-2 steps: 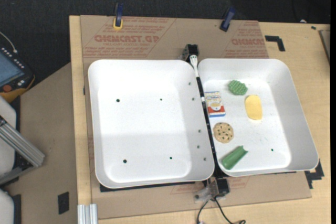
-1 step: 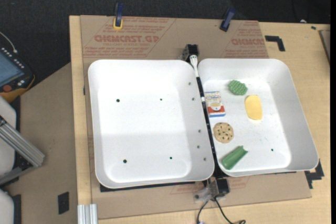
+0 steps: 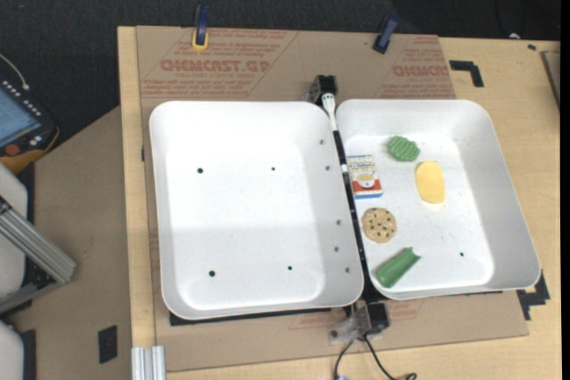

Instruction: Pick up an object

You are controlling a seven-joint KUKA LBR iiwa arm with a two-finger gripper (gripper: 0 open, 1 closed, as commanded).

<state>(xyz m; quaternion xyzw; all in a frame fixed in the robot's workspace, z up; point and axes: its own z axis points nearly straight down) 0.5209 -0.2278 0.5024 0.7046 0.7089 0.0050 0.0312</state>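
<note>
Camera view | right white bin [image 3: 499, 191] held 5 items: round green knobbly piece [image 3: 403, 149], yellow oval [image 3: 431, 182], small printed carton [image 3: 363, 175], round brown cookie [image 3: 380, 224], green wedge [image 3: 395, 266] | claw state: cannot tell

Yellow piece [image 3: 431, 182], speckled brown cookie [image 3: 379, 224]

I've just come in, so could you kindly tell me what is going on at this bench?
A pick-up trial is set up, and nothing is being handled at this moment. Five small things lie loose in the right bin: a carton, a cookie, a yellow piece, a round green piece and a long green piece. All lie apart from each other.
</note>
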